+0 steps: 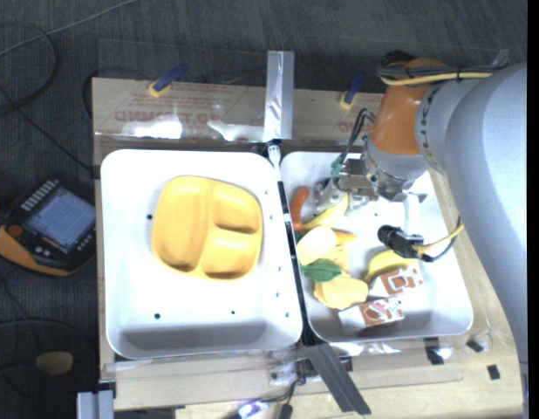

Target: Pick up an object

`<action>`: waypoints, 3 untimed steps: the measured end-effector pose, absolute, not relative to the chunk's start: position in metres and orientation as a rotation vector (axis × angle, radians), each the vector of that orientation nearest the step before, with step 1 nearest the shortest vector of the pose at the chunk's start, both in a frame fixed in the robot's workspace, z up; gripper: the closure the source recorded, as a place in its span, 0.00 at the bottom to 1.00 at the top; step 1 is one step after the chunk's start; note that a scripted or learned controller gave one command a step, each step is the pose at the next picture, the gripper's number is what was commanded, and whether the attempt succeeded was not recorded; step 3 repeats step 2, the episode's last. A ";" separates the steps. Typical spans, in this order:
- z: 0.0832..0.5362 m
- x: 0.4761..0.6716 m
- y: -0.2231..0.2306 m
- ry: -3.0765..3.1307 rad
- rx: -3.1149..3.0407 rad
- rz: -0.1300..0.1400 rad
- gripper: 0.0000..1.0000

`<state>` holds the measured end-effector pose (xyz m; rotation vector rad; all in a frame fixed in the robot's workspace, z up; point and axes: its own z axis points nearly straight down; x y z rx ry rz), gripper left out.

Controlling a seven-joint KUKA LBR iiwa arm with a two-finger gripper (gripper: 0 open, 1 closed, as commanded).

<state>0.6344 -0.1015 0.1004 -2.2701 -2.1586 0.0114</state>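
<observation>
Reach step: gripper point(332, 201) down in right bin point(444, 317) among toy food by banana point(329, 212), finger state unreadable; next, close and lift.

**A robotics lab bench, rigged for testing**

The setting reads as a research lab rather than a home or shop. A plywood bench point(121, 103) stands on dark grey carpet point(43, 321), with two white bins point(121, 321) fixed side by side and an aluminium rail point(279, 94) between them. Clamps point(167, 78) hold clear sheeting point(165, 116) at the bench's far edge. Loose cables point(25, 51) trail across the floor, and an orange-and-black teach pendant point(47, 230) lies beside the bench. The industrial arm point(479, 138) reaches in over plastic toy food point(339, 269).
</observation>
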 end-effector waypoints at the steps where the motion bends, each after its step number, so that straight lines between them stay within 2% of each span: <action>1: 0.098 0.632 -0.134 -2.302 -2.137 0.007 1.00; 2: 0.180 0.668 -0.056 -2.241 -2.198 0.008 1.00; 3: 0.180 0.668 -0.056 -2.241 -2.198 0.008 1.00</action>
